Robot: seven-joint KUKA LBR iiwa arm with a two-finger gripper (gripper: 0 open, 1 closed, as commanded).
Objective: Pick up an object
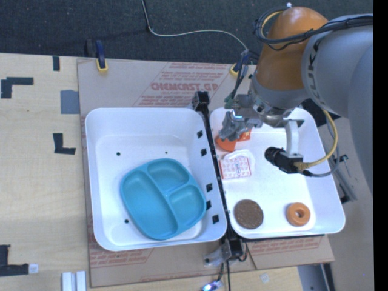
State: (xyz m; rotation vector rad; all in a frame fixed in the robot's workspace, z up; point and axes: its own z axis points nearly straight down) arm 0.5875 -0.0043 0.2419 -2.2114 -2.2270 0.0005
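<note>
My gripper point(233, 128) hangs low over the back left of the right bin point(321, 162), right above an orange object point(227, 142) that peeks out beneath it. In front of that lies a white packet with red print point(236, 165). A brown round disc point(248, 213) and an orange doughnut-shaped ring point(298, 214) rest near the bin's front wall. The arm's orange band and grey body cover the bin's back right part.
The left bin point(103, 132) holds a blue divided plate point(162, 197) toward its front. A black divider with clips point(209, 156) runs between the bins. A black fitting with a yellow hose point(285, 159) hangs from the arm over the right bin's middle.
</note>
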